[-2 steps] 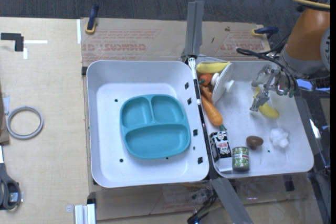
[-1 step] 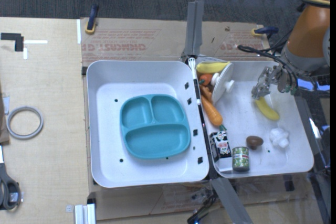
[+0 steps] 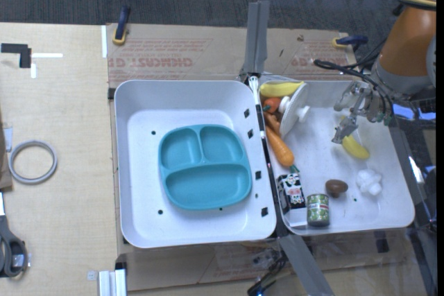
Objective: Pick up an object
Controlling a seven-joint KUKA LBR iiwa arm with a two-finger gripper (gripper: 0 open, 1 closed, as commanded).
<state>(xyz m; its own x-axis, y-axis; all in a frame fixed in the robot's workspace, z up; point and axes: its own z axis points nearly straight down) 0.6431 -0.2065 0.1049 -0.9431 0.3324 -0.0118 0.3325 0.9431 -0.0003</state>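
My gripper (image 3: 344,131) hangs low over the right bin (image 3: 395,215), in its upper right part. Its tip is right beside a small yellow piece (image 3: 356,148), which lies on the bin floor just below and to the right of it. I see nothing held. Also in this bin are a brown lump (image 3: 336,187), a white crumpled thing (image 3: 369,181), a green can (image 3: 318,210), a black-and-white carton (image 3: 291,190), an orange carrot (image 3: 279,146), a banana (image 3: 281,88) and a tilted white dish (image 3: 295,111).
The left bin (image 3: 132,149) holds a blue divided plate (image 3: 205,166). A grey post (image 3: 255,38) stands at the back between the bins. A roll of tape (image 3: 30,161) lies on the bench at far left. The arm's orange band (image 3: 409,38) and cables are at upper right.
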